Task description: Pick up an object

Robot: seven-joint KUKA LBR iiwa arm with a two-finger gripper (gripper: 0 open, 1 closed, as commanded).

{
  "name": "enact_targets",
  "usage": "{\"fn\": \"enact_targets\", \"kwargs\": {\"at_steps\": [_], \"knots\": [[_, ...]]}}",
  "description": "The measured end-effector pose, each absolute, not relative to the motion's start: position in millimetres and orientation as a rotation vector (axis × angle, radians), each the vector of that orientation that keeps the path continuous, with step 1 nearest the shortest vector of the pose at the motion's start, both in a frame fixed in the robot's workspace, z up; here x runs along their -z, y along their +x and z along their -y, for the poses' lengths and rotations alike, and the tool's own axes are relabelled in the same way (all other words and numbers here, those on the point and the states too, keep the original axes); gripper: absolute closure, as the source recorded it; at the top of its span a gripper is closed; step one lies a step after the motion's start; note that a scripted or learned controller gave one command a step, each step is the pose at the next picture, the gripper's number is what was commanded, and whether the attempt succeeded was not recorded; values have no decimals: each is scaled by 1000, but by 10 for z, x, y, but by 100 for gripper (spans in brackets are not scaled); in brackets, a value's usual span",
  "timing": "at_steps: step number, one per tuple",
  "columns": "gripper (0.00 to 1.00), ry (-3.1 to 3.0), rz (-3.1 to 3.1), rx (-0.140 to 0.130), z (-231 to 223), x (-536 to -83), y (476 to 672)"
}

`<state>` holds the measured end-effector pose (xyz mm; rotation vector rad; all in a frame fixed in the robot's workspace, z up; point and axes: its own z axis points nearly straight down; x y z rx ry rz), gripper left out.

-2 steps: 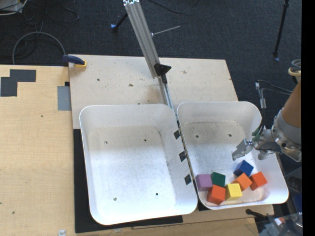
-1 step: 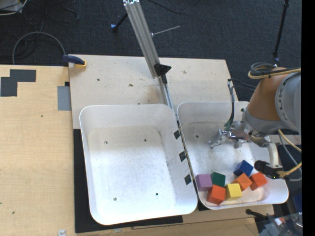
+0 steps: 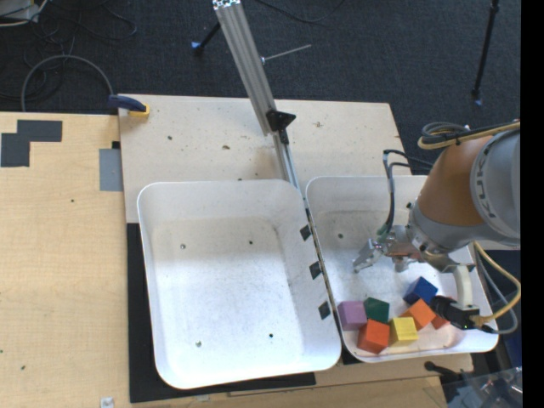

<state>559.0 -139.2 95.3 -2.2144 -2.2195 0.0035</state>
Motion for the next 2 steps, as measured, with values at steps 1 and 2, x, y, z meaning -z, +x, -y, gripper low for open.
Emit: {"fn": "enact_targets", "kwargs": {"at_steps": [1, 2], "knots": [[0, -2229, 2219, 5, 1450, -928, 4870], [0, -2219, 2224, 2, 1205, -1227, 4874]]}}
